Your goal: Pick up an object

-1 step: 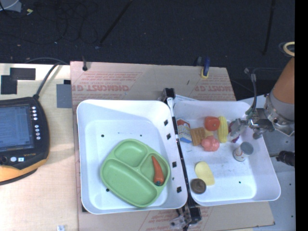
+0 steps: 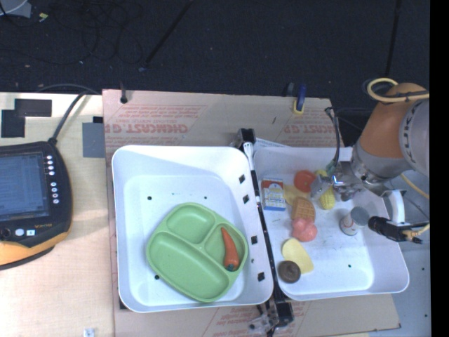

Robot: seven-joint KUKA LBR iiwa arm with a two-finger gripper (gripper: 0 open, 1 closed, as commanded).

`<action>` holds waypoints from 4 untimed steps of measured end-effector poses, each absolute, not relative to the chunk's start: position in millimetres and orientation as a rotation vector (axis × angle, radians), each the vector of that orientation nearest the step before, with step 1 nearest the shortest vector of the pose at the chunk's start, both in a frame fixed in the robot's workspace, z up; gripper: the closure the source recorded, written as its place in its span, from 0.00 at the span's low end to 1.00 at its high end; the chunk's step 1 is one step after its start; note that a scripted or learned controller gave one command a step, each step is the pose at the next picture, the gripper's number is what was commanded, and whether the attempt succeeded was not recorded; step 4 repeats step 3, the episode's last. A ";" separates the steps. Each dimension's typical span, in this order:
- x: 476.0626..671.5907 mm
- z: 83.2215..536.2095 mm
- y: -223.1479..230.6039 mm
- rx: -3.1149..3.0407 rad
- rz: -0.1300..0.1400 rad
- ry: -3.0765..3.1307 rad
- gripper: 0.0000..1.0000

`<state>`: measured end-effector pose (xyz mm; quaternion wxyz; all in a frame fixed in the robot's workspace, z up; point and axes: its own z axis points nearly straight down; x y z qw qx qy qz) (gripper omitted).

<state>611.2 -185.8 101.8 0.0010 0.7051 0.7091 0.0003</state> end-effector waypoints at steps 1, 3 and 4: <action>611.9 108.4 -182.3 2.210 -0.003 2.237 1.00; 523.3 219.5 -45.9 2.213 0.001 2.236 1.00; 523.3 219.5 -45.9 2.213 0.001 2.236 1.00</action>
